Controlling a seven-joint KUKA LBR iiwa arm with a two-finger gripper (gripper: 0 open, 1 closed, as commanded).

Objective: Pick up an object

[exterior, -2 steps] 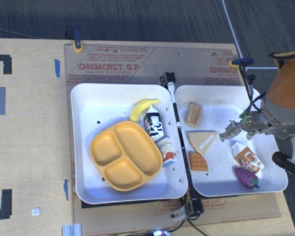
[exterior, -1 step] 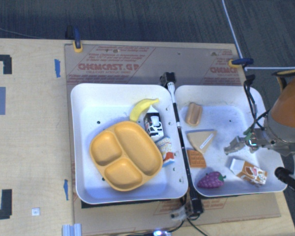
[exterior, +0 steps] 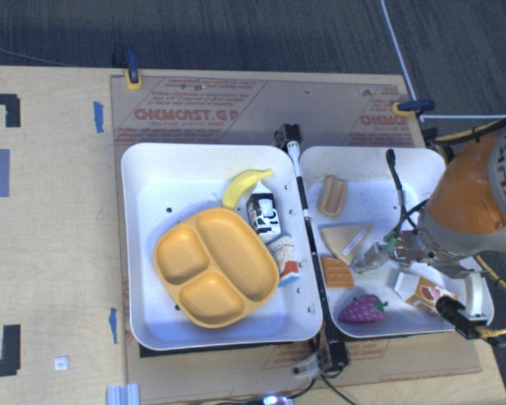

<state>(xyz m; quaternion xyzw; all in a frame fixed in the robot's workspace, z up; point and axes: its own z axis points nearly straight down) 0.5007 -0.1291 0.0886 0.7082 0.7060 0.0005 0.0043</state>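
My gripper [exterior: 371, 257] hangs low over the middle of the right bin [exterior: 367, 163], reaching in from the right under the orange-banded wrist. It sits just right of a pale wedge-shaped piece [exterior: 344, 240] and above an orange square cracker [exterior: 337, 274]. A bunch of purple grapes [exterior: 363, 309] lies near the bin's front edge. A tan bread roll [exterior: 331, 195] rests toward the back. A white and orange packet [exterior: 425, 294] lies at the front right, partly under the arm. Nothing can be seen held.
The left bin [exterior: 143, 226] holds a large yellow divided plate [exterior: 215, 264], a banana [exterior: 243, 184], a black-and-white can [exterior: 264, 213] and a small tube [exterior: 284, 258]. A black cable [exterior: 395, 184] runs along the arm over the right bin. A divider rail [exterior: 308, 234] separates the bins.
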